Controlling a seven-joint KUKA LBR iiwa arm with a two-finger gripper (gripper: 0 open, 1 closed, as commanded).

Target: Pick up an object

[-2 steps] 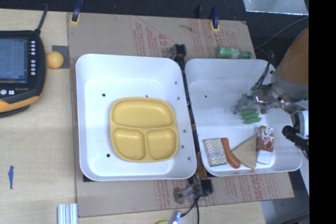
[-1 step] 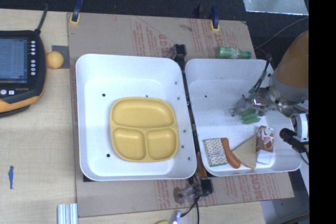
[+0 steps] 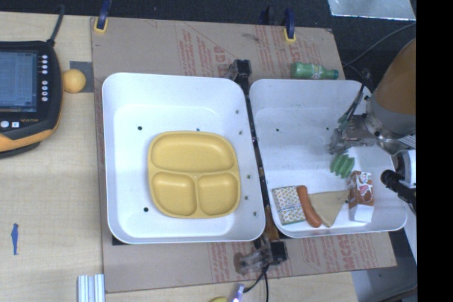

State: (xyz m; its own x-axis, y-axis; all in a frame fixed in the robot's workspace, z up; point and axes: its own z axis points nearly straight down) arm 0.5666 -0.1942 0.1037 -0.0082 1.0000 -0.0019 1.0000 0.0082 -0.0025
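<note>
We see the end effector low over the right bin, near its right wall, just above a small green object; we cannot tell how it is set. Along the bin's near edge lie a patterned packet, a sausage, a tan wedge and a small carton. The left bin holds a yellow divided plate.
</note>
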